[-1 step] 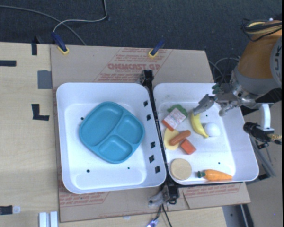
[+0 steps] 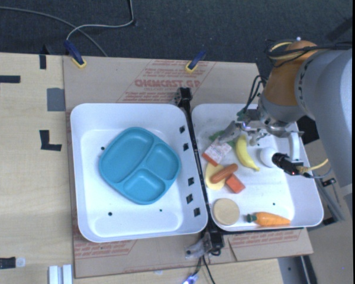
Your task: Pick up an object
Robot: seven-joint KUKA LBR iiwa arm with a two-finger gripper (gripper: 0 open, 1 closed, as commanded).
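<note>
Yellow plastic banana [image 2: 246, 152] lies in the right shallow white bin [image 2: 302, 209], near that bin's far edge and just below the tool [image 2: 247, 130]. The tool hangs over the far part of this bin; whether it is spread or pressed together cannot be told. Beside the banana, toward the divider, lie a white-and-red packet [image 2: 218, 152], a red sausage [image 2: 223, 173] and an orange block [image 2: 235, 184]. A tan round disc [image 2: 226, 210] and an orange carrot [image 2: 271, 219] lie near the bin's near edge. The left bin [image 2: 86, 158] holds a blue compartment plate [image 2: 139, 165].
</note>
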